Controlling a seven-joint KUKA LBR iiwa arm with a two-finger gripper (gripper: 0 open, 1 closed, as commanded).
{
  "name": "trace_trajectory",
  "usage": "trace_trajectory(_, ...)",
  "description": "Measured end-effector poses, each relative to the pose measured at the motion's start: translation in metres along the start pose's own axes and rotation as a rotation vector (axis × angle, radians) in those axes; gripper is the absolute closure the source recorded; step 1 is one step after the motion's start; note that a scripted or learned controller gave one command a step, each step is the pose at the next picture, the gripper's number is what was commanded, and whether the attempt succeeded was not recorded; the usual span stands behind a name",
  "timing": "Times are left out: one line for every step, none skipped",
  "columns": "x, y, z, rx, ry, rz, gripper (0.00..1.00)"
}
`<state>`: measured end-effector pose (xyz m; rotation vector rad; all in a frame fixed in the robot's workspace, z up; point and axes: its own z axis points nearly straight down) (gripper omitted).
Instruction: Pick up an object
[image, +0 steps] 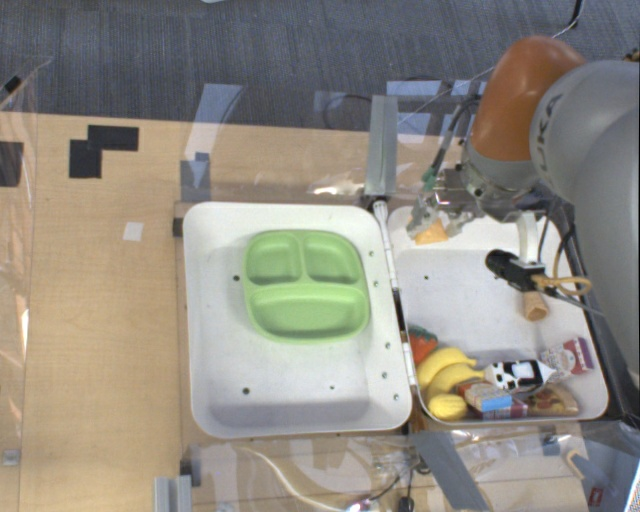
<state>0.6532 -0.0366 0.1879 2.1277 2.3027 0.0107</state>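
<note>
At the right bin's far corner, the hand grips a small yellow-orange wedge.

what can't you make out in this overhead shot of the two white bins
- Gripper: finger state unreadable, too small beside the yellow wedge-shaped object.
- Pile in the right white bin: items beneath the yellow toy bananas overlap, unidentifiable.
- Grey arm: cut off by the right edge.

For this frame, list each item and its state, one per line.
Green tray: flat, upright, in the left bin.
Tool: at the right bin's far corner, over a yellow-orange piece.
Bananas: lying at the right bin's near edge.
Cork: lying on its side.
</note>
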Motion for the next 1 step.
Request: trace_trajectory(-0.0314, -0.0437, -0.0236, 0.004, -0.001, -0.055, 1.00)
